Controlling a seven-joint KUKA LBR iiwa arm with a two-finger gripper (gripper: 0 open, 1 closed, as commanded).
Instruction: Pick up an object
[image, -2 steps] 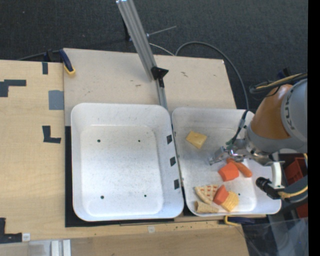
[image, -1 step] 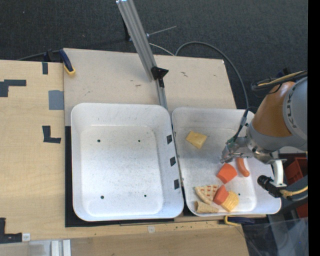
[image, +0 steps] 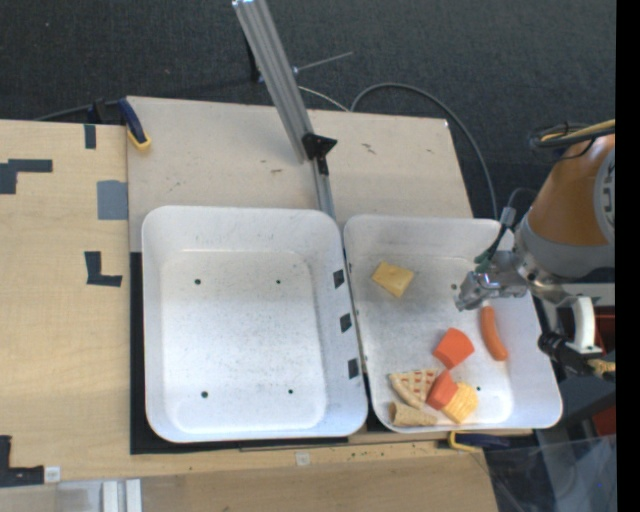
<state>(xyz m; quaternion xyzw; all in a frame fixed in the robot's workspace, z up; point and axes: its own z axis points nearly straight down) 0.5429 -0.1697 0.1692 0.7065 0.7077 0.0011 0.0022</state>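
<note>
The right bin (image: 420, 240) holds several toy foods. A yellow cheese block (image: 393, 279) lies near its upper left. An orange carrot-like stick (image: 492, 333) lies at the right, and an orange-red block (image: 453, 348) sits just left of it. At the front, a waffle-patterned wedge (image: 412, 385), a small red piece (image: 441, 391) and a yellow ridged piece (image: 460, 403) crowd together. My gripper (image: 478, 289) hangs over the bin's right side, just above the top end of the orange stick. Nothing shows between its fingers.
The left bin (image: 240, 320) lies beside the right one, sharing a raised rim with black clips (image: 346, 322). A slanted metal pole (image: 283, 80) crosses the top of the bench. A cable (image: 430, 100) loops behind the right bin.
</note>
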